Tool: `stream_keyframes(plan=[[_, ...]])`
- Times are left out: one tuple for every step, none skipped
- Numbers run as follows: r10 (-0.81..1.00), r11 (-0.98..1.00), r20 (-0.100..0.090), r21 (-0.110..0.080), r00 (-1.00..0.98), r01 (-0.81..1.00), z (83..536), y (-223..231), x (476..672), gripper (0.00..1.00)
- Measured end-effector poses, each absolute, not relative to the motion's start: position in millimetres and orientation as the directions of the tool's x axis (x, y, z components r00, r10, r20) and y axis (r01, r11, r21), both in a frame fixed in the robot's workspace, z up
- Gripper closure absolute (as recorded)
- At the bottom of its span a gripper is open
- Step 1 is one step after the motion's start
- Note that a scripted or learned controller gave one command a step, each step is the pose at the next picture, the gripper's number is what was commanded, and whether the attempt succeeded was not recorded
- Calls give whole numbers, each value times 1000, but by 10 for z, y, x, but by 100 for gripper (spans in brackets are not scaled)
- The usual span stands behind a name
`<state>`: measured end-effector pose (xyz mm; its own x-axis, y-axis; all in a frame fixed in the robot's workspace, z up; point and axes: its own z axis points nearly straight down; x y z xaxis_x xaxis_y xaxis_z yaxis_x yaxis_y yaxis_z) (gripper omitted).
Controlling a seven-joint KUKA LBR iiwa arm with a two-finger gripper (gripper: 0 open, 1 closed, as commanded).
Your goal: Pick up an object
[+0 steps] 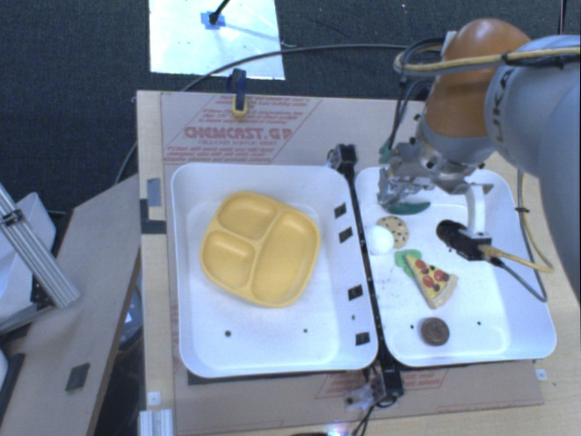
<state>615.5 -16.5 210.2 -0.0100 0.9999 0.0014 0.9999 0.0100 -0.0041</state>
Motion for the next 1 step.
stream_keyframes(plan=[[1000,11,2,-2,-11,1000,2214,415,6267,100]])
